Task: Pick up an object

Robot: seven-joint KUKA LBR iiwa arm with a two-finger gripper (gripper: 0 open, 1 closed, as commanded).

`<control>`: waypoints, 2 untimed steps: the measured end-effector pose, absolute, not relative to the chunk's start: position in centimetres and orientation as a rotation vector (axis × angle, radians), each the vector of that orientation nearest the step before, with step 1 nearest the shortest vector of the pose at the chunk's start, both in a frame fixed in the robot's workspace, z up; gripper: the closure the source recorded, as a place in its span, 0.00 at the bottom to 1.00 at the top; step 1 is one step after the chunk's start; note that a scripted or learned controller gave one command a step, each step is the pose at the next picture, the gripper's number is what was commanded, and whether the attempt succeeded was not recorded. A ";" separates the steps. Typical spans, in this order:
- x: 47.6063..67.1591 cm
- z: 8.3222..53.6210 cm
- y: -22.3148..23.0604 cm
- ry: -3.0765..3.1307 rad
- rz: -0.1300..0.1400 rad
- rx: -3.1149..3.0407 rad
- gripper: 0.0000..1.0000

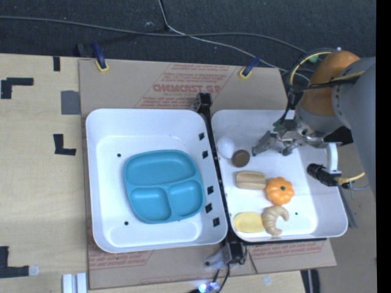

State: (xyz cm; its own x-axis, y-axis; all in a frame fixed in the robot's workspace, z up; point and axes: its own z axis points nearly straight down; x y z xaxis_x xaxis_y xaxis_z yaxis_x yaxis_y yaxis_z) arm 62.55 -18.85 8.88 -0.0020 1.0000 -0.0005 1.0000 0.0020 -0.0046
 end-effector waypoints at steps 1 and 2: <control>62.6 10.2 -18.8 -2.225 0.003 -2.217 1.00; 63.4 15.8 -19.5 -2.225 -0.002 -2.223 1.00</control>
